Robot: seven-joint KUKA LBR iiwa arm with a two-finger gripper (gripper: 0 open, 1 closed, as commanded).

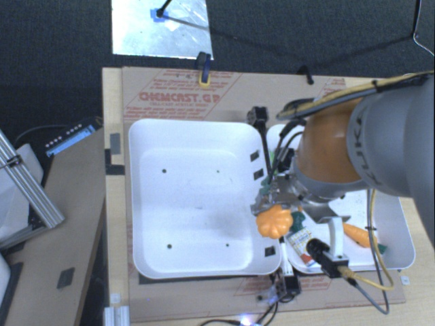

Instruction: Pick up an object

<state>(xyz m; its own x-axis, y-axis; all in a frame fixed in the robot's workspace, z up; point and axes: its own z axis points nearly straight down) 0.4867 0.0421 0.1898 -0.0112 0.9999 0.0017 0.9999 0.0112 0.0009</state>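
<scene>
My gripper [274,206] hangs from the grey and orange arm above the rim shared by the two white bins. It is shut on a round orange toy [275,223] shaped like a small pumpkin; the fingers clasp its top. The toy overlaps the left bin's right rim [266,182], so it hangs clear of the bin floor. An orange carrot with a green end [358,235] lies in the right bin [401,250], to the right of the gripper. A small multicoloured item [299,239] lies just beneath the toy.
The left bin [197,202] shows a bare white floor. The arm's bulk covers much of the right bin. Black cable fittings [325,258] and yellow cables run along its front edge. A yellow clamp [204,70] sits at the back of the cardboard base.
</scene>
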